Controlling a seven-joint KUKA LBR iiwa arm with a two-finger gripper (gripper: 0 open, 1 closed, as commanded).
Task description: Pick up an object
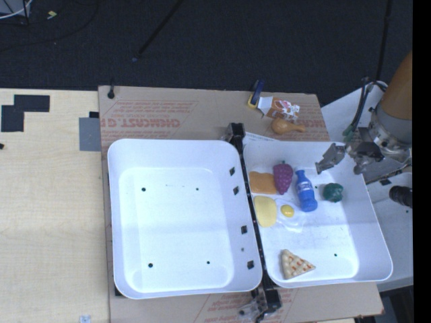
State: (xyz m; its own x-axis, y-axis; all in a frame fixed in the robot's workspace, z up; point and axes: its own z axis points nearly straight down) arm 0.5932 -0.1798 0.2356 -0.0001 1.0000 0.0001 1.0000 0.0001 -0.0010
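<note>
Right bin (377, 247): shallow white plastic tray with rounded corners and a glossy floor, taken here as the landmark.

Contents, by place in the right bin:
- Orange rectangular block (262, 182), matte, at its left wall.
- Purple grape cluster (283, 177), knobbly, touching the block's right side.
- Blue bottle (306, 192), smooth plastic, lying just right of the grapes.
- Dark green ball (333, 192), rounded, near the right wall.
- Pale yellow oval piece (265, 211), smooth, below the orange block.
- Small yellow round piece (287, 211) just beside it.
- Tan pizza wedge (295, 264), triangular and speckled, near the front wall.

Gripper (349, 156): grey metal, hanging over the bin's upper right corner, above the green ball. Its fingers are spread apart with nothing between them.

Left bin (128, 214): same white plastic, touching the right bin's left wall along a black hinge strip.

Beyond the right bin's far wall: a tan duck-shaped toy (285, 126) and a blue-and-yellow clip (256, 94) on brown printed cardboard (175, 113).

Surroundings: pale wood bench (47, 214) and dark carpet (202, 32).
</note>
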